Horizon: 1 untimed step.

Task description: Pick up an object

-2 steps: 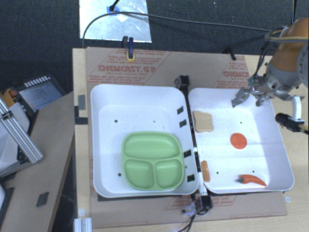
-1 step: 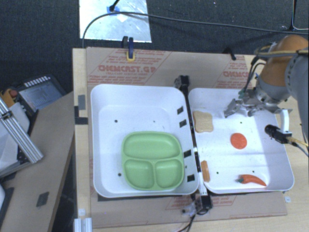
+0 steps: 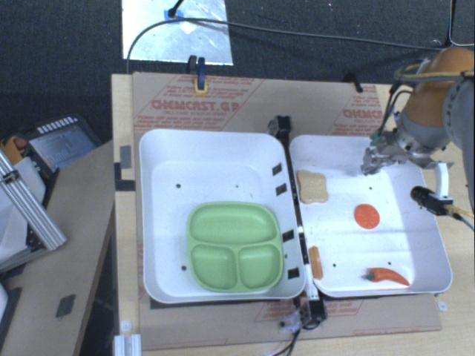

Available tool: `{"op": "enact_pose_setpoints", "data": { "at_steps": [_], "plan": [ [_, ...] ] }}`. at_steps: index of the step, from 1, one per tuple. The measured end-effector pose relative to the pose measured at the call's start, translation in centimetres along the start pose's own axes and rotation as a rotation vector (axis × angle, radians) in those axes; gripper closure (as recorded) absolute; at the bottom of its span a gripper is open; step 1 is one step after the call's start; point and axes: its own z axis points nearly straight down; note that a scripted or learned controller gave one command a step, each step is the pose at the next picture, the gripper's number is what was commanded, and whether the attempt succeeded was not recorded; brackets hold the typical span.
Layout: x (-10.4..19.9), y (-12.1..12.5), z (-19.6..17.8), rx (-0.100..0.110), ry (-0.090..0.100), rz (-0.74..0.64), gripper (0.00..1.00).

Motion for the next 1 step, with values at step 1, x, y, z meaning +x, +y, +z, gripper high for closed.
{"op": "enact_pose_setpoints", "data": {
  "at_steps": [1],
  "plan": [
    [0.5, 0.96, -4.94, -0.002, 0.0, -0.001, 1.0]
  ]
}}
